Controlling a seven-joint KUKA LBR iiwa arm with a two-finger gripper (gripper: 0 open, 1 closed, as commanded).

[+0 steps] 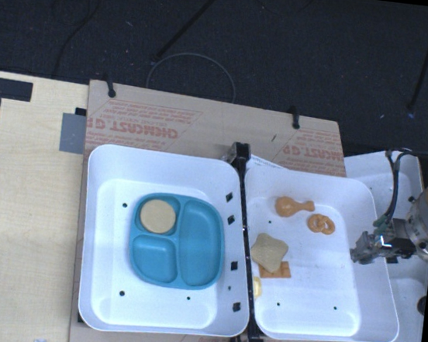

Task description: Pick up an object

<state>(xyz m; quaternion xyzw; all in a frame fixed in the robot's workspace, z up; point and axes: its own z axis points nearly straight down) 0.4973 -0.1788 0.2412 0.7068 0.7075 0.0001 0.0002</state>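
At right rim of right white bin (372, 304), grey gripper (369, 249) hovering, jaw state unclear, likely staged for descent toward tan toast-shaped toy slice (268, 251) lying untouched, bin's left part.

Beyond my tabletop (14, 203) the floor (293, 44) is dark, almost black carpet, with thin cables (192, 66) looping and trailing across it. The tabletop itself is pale wood, evenly lit with no hard shadows. On its left part I see a few flat marks: two black blocky shapes (1, 97) near the far edge and a grey rectangle (71, 132) just beside them. A brown cardboard sheet (211, 131) with red printed lettering lies flat on the wood, held by two small black clips (110, 89) along its far edge.
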